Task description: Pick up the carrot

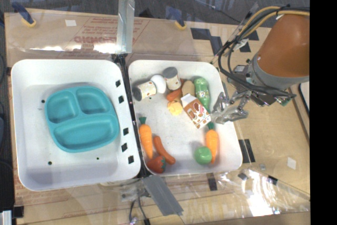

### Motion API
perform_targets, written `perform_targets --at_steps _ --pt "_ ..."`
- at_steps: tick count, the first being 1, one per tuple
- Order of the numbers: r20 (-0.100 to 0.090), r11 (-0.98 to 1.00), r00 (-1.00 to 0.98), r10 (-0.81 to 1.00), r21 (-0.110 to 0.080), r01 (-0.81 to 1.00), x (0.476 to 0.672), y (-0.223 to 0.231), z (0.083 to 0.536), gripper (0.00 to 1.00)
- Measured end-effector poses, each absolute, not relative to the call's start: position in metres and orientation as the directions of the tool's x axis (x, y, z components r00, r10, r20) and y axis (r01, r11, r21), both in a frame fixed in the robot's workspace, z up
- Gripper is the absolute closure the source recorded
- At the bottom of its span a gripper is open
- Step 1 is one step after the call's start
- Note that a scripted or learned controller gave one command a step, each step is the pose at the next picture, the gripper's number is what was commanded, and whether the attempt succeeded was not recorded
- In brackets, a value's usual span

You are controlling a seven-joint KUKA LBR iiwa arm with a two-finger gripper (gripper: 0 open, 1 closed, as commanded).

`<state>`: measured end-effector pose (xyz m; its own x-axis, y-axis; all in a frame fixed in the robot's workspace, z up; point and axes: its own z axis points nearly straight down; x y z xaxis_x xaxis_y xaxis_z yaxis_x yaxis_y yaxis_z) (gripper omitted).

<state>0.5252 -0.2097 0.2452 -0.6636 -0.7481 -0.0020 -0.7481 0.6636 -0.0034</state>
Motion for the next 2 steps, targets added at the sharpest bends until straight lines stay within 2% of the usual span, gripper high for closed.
perform_targets --at_steps 1,2 --pt "-0.002 0.466 -0.466 -0.885 -0.003 -0.885 0.554 -0.208 0.256 1.00" --pt "-0.002 0.340 -0.340 -0.940 0.008 -0.940 0.475 -0.209 0.165 1.00"
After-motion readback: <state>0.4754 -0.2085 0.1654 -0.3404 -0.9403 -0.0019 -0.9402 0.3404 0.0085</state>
